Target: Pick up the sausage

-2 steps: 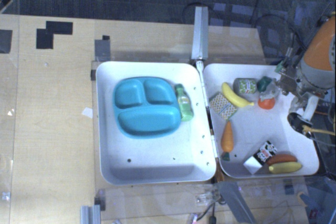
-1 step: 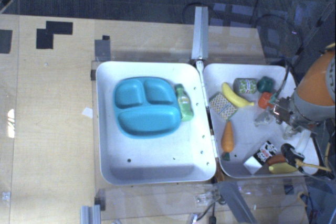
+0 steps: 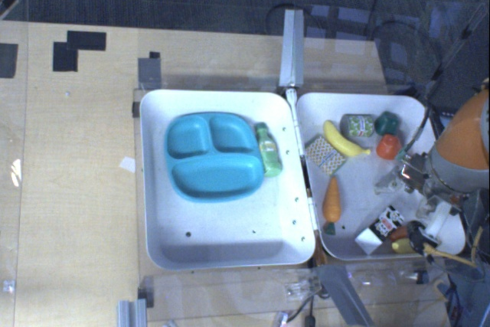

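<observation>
The grey arm (image 3: 459,165) is reaching in from the right, over the right bin (image 3: 348,105). Its orange band (image 3: 465,135) is showing above the wrist, and the wrist is bending down toward the bin floor. The gripper (image 3: 392,178) is hanging over the bare white floor in the bin's right half, just below a red tomato (image 3: 388,146) and near the bin's right wall. It is too blurred to tell whether it is spread or pressed together, and nothing is showing in its grasp.

The sausage is proving hard to pick out. A small reddish piece (image 3: 400,245) that may be it is lying in the bin's near right corner, beside a black-and-white box (image 3: 389,223) and below the gripper, apart from it.

A banana (image 3: 342,140), a can (image 3: 357,125), a checkered packet (image 3: 325,155) and a carrot (image 3: 331,201) are also lying in this bin. The left bin (image 3: 222,241) is holding a blue divided plate (image 3: 214,157) with a green bottle (image 3: 268,151) against its right edge.
</observation>
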Action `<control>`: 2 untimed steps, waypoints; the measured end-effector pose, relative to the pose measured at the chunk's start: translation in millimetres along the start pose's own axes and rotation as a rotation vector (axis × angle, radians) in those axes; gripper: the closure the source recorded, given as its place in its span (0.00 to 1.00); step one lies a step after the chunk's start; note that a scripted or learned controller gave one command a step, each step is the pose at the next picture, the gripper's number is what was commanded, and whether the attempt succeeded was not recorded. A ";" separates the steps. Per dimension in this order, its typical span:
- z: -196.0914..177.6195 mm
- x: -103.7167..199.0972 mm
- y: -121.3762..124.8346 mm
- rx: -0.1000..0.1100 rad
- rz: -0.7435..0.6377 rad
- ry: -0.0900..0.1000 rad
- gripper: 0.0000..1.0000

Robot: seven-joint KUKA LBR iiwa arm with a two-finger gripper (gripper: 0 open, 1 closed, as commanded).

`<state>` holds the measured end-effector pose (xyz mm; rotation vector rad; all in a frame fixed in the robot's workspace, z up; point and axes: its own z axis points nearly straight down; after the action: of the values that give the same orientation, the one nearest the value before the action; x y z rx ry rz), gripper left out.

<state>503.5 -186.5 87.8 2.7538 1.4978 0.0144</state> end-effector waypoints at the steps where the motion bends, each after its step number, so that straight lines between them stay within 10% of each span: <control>1: -10.6 1.2 1.7 -0.003 -0.003 0.002 1.00; 2: -10.6 1.1 1.6 -0.003 -0.003 0.001 0.00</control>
<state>505.4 -186.4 98.4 2.7500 1.5012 0.0185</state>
